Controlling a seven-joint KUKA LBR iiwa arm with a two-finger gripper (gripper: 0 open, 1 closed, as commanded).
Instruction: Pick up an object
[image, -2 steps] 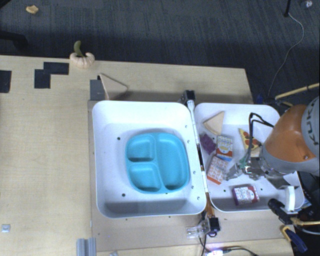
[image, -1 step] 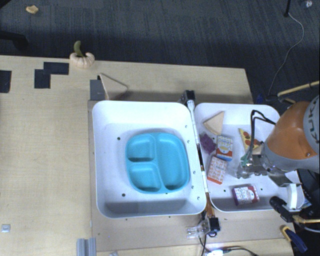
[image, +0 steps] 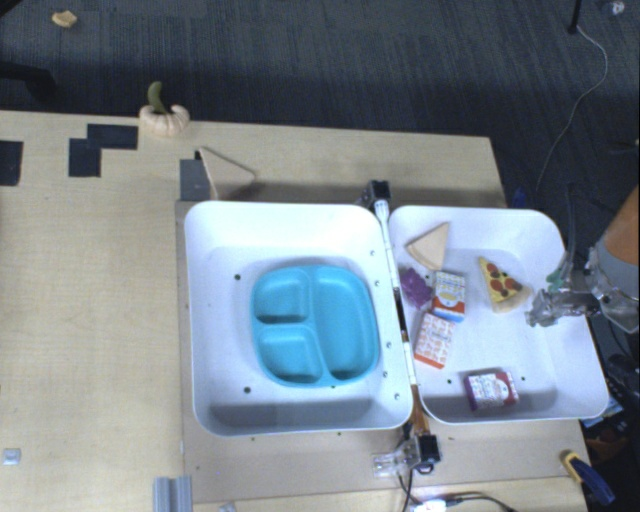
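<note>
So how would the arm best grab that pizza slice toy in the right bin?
Probably from straight above, closing across the narrow width of the pizza slice. It lies flat on the bin floor, so its side edges are the only faces to pinch. It lies apart from the other toys, close to the gripper.

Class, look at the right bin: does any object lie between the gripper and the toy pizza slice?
Nothing visible does. The gripper sits at the right edge of the right bin, and the toy pizza slice lies just to its left with bare white floor between them. The sandwich wedge and cartons lie farther left, beyond the slice.
</note>
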